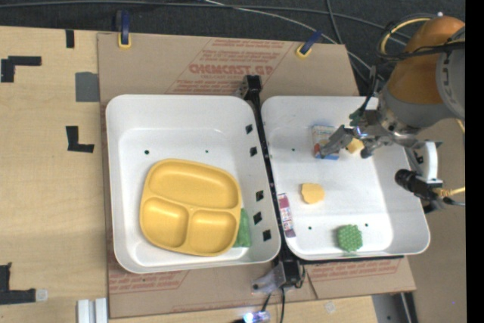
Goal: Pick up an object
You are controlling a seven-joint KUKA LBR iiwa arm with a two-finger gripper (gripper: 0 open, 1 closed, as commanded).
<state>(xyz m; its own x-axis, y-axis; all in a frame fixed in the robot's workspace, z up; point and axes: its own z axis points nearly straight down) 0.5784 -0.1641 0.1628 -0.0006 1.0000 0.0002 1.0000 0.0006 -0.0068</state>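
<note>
- The table (45, 185) is light wood with black tape marks on its left part, and a brown cardboard sheet (219, 64) lies on it under both bins.
- The left bin (125, 113) is a shallow white tray holding a yellow divided plate (190, 206), which lies flat in the near half with its three compartments facing up.
- A green object (243, 229) is wedged just beside the plate's right edge, against the bin's right wall; what it is cannot be told.
- A black divider (261, 163) runs between the two bins, which sit side by side and touching along it.
- The right bin (393, 234) holds several small things, well apart from each other.
- A narrow pink-and-white packet (285, 212) lies along the right bin's left wall.
- A small yellow piece (312, 194) rests on the floor near the middle of that bin.
- A green bumpy ball (349, 238) sits near the bin's front edge.
- A small red, blue and white item (325, 141) lies in the far part of the bin, right at the pincer's tips.
- The pincer (349, 141) is low over the far part of the right bin, pointing left; whether its fingers are apart or together cannot be told, nor whether it holds the item.
- The grey arm (412, 106), with its orange band (423, 60), reaches in from the right.
</note>
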